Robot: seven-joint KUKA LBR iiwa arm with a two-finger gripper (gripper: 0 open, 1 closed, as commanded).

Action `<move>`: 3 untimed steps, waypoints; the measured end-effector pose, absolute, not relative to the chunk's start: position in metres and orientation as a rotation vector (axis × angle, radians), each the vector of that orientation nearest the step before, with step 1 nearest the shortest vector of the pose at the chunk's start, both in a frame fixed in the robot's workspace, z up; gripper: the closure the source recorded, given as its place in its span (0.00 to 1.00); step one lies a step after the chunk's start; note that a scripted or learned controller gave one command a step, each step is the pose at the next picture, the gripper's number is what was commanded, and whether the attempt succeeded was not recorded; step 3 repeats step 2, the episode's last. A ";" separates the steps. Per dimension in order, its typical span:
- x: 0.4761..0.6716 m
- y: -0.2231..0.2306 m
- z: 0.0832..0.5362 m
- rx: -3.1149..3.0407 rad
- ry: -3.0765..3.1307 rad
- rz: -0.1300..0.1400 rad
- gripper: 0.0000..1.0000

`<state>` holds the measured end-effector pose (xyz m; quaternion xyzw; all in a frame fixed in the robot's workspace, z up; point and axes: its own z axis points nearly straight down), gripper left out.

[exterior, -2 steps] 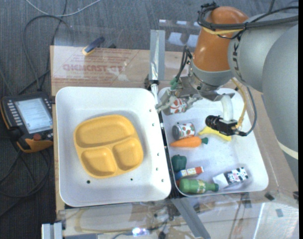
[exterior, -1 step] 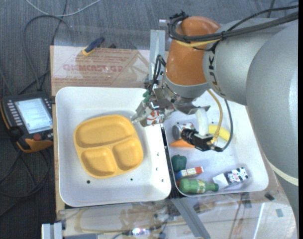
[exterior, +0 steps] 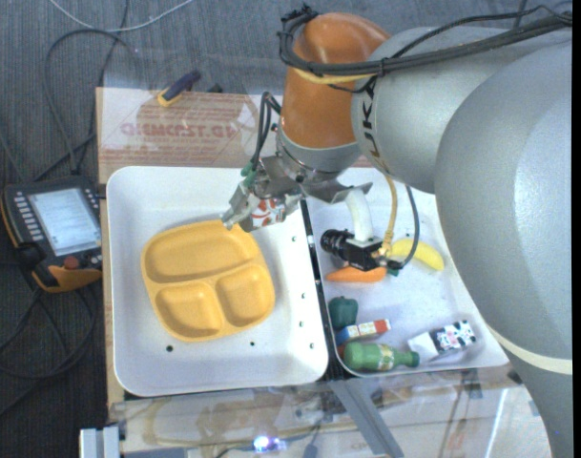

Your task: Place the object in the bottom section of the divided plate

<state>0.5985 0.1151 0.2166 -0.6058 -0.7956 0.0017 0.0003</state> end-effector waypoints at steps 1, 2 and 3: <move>0.599 0.115 0.217 -1.903 -2.499 0.004 0.00; 0.578 0.175 0.180 -1.526 -2.742 0.003 0.00; 0.578 0.175 0.180 -1.526 -2.742 0.003 0.00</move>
